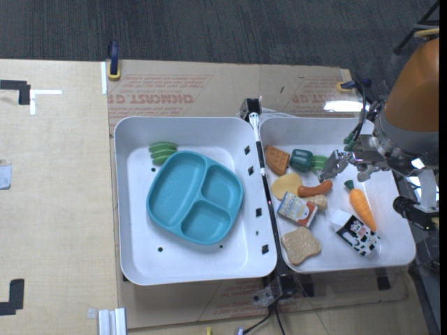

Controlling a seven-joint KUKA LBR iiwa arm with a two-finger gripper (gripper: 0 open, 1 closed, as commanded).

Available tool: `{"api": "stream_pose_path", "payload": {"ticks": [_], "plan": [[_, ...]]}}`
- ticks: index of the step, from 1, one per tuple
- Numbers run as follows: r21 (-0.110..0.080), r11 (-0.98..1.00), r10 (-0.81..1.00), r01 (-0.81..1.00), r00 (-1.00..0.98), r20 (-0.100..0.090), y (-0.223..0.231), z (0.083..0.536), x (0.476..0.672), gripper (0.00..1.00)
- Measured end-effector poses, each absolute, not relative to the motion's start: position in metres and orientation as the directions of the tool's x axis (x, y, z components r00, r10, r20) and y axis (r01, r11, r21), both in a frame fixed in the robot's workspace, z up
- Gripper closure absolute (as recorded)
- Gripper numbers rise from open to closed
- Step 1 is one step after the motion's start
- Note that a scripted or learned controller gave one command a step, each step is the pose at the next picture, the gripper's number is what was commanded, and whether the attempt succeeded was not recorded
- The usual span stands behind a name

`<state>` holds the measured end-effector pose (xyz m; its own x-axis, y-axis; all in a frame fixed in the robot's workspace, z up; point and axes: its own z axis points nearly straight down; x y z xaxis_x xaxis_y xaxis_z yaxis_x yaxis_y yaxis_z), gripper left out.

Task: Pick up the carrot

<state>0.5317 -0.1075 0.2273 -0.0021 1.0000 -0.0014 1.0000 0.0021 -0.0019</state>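
Cardboard (pixel 160 89) covered the bench under two white bins, with dark carpet beyond. The carrot (pixel 362 208) lay in the right bin (pixel 391 253), just beside a black-and-white carton (pixel 358 236). The gripper (pixel 336 166) hung above toy food nearby; its hold could not be told.

left bin (pixel 126 208): blue divided plate (pixel 195 197), green beans (pixel 163 151) | right bin (pixel 398 253): waffle (pixel 276 160), green pepper (pixel 302 160), sausage (pixel 315 188), bread slice (pixel 300 246), milk carton (pixel 357 234)
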Motion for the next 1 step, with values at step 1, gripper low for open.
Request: {"api": "stream_pose_path", "payload": {"ticks": [1], "plan": [[0.002,0.148,0.989,0.989,-0.148,-0.002,-0.1863,0.1023,0.5258,0.0]]}}
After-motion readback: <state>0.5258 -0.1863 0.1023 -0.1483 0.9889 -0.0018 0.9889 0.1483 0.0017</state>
